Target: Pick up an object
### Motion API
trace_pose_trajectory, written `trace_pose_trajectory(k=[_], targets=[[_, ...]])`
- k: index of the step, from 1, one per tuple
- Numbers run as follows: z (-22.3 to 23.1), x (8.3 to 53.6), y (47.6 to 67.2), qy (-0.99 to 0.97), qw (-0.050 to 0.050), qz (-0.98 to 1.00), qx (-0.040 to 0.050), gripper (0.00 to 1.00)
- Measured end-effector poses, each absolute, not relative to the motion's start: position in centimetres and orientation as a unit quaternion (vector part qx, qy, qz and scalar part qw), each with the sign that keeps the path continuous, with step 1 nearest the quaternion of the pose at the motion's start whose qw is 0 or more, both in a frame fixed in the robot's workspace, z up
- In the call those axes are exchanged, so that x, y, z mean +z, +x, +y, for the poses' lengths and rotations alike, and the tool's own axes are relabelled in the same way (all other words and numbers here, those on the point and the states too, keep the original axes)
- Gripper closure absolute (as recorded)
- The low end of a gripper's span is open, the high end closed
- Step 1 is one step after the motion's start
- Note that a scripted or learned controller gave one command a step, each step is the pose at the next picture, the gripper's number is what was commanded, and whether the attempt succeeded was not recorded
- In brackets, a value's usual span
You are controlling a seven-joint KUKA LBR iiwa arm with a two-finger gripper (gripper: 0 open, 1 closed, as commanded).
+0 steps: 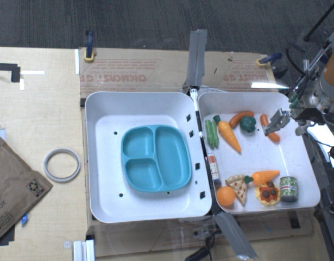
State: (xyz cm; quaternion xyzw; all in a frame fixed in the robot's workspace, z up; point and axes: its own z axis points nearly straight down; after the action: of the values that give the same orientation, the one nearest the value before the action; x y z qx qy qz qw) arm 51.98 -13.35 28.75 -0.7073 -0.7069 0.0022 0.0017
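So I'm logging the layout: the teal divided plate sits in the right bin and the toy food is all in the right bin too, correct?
Not quite. The camera view shows the plate in the left bin, alone. The toy food, such as the carrot and can, is indeed in the right bin.

My pincer [276, 122] at the right of the frame looks like dull grey metal. Both white bins [96, 145] seem smooth, slightly glossy plastic. The teal divided plate [156, 157] in the left bin is matt plastic. The toy carrot [229, 136] and small can [288, 188] in the right bin have a plastic sheen. The bench [36, 107] at left is pale, matt wood. The sheet [139, 72] above the bins is rough brown cardboard, and the tape ring [62, 164] looks papery.
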Motion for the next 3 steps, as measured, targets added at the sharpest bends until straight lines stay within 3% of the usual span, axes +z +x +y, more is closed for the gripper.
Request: trace_pose_trajectory(k=[1,2,3], targets=[[-9.2,20.2,57.4,-0.617,0.002,-0.787,0.0016,0.00],[-11.2,9.0,60.2,-0.619,0.001,-0.785,0.0006,0.00],[-15.5,11.8,61.8,-0.624,0.000,-0.782,0.0009,0.00]])
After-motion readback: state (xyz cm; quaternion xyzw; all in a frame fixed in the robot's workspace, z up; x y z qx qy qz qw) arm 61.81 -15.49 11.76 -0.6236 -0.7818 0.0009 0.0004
